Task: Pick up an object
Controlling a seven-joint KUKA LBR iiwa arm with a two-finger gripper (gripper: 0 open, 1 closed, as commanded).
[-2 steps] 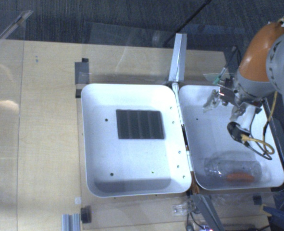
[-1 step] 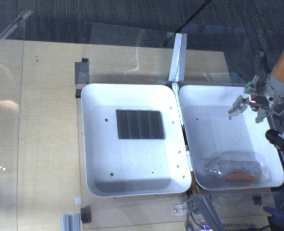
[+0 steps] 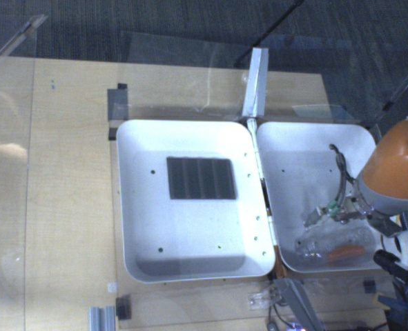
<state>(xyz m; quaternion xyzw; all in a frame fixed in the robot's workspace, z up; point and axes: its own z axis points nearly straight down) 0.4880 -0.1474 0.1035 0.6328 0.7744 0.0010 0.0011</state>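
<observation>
I read the gripper (image 3: 336, 212) as set low in the right bin (image 3: 293, 150), toward its right edge, probably to reach the orange object (image 3: 345, 252) lying near the bin's front edge. I cannot tell how far the gripper is spread.

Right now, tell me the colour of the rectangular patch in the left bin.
Dark grey, with faint lengthwise ribs, on the rectangular patch in the camera view.

Robot arm (image 3: 397, 167) with a rounded, glossy orange band above a grey wrist section; thin dark and green cables (image 3: 340, 185) trail from it.
</observation>
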